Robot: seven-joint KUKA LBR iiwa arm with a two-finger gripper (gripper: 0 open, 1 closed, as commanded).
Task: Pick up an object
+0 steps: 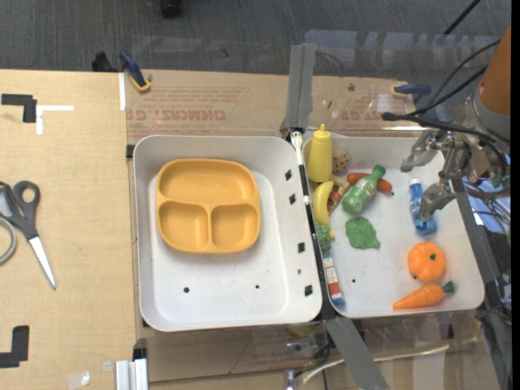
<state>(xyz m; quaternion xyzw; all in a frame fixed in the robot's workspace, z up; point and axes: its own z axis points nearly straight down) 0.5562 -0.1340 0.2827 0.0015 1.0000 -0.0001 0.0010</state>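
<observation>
A: Blue bottle (420, 208) is being targeted, judging by position. It is lying in the right bin (382, 287), near the far right wall, just above the orange (426, 262).

B: Gripper (429, 177) state?

A: Fingers are being held apart, nothing is being gripped. One fingertip (431, 201) is sitting right at the bottle, the other is up near the bin's back edge.

B: So the jaws are not being centred on it.

A: Looks that way. Gripper should be shifted so the bottle is being straddled across its narrow side before closing.

B: Hazards?

A: Bin wall is close, so a finger may be getting blocked there. Orange and carrot (421, 296) are being kept clear, just.

B: Left bin (162, 299)?

A: Yellow tray (209, 205) is lying in it, untouched.
</observation>
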